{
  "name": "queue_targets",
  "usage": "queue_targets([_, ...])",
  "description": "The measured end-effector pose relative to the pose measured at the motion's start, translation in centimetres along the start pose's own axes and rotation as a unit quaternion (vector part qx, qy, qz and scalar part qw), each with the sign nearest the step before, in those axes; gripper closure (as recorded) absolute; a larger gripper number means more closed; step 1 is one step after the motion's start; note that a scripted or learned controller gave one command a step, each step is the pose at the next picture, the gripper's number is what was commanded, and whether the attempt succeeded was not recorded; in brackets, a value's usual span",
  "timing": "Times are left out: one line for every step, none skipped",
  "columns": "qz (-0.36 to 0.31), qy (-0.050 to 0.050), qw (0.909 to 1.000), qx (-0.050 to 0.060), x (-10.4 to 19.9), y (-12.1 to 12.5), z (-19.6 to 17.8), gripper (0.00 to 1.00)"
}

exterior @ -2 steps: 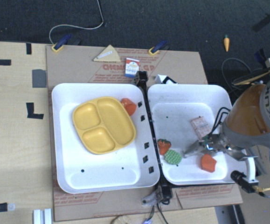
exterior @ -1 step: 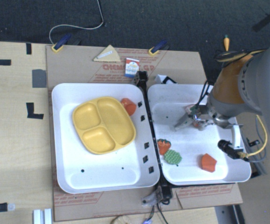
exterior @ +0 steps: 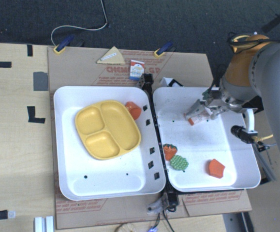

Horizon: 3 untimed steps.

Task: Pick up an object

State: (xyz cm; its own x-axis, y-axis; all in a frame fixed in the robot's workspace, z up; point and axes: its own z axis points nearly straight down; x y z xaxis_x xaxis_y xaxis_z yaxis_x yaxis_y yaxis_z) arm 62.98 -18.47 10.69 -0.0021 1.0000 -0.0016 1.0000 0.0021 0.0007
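The hand (exterior: 197, 115) is reaching into the right bin (exterior: 236, 181), near its top edge. I cannot tell if it is gripping anything. Below it in that bin are lying an orange block (exterior: 216, 168), pointing nowhere clearly, a green toy (exterior: 179, 163) and a red strawberry (exterior: 169, 152). The yellow plate (exterior: 107, 128) is sitting in the left bin (exterior: 106, 187).
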Motion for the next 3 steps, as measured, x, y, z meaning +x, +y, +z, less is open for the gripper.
queue_targets([0.000,0.000,1.0000,-0.001,3.9,2.6,2.1,0.00])
queue_targets([-0.001,-0.001,1.0000,-0.001,3.8,2.6,1.1,1.00])
queue_targets([0.000,0.000,1.0000,0.000,3.7,3.9,2.1,1.00])
